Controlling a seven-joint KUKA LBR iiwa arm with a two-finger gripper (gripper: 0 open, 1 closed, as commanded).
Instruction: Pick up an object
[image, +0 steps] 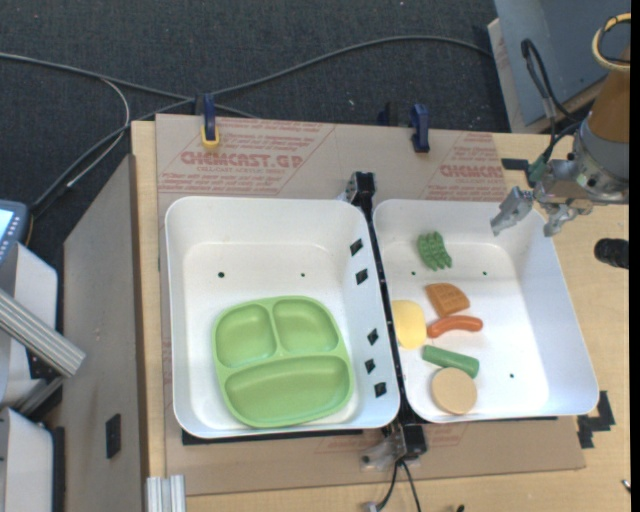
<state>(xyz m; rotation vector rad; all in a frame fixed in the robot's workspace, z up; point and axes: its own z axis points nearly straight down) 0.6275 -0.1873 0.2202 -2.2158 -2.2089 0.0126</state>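
Cardboard-topped worktop carries both bins; the arm is cropped, its end effector spread empty, well right of the green toy.

A robotics lab bench; clamped cardboard base; twin white bins; loose cables on dark carpet

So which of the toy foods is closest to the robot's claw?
The bumpy dark green one, at the far end of the right bin. It lies nearest the gripper; the orange, yellow, red and tan pieces all sit farther down the bin.
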